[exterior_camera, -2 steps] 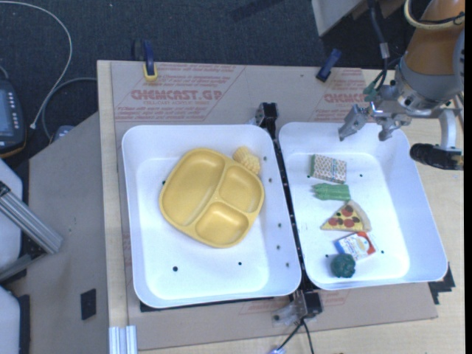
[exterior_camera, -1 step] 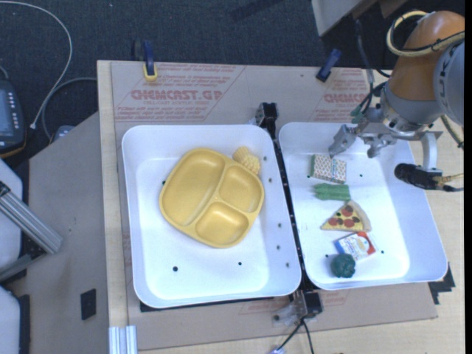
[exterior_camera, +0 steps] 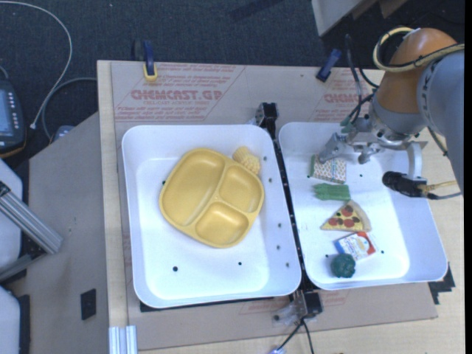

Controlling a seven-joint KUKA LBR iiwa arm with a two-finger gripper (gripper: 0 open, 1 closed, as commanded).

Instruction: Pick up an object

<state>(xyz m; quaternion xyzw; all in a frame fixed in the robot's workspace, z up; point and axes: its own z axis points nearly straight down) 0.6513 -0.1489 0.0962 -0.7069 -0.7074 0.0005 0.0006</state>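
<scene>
Objects lay in the right bin (exterior_camera: 424, 260): nearest, a dark green ball (exterior_camera: 342, 266), a small packet (exterior_camera: 355, 245), a pizza slice (exterior_camera: 346, 218) pointing left, a green piece (exterior_camera: 331, 192) lying crosswise, then a speckled wafer (exterior_camera: 329, 169). Just above the wafer hung the gripper (exterior_camera: 346, 144); I could not tell its opening.

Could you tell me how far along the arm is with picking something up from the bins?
Nothing looks lifted yet. The gripper is low in the right bin, right at the patterned packet. The green piece, pizza slice and green ball lie untouched. Grasping and lifting remain; a hold cannot be confirmed.
</scene>
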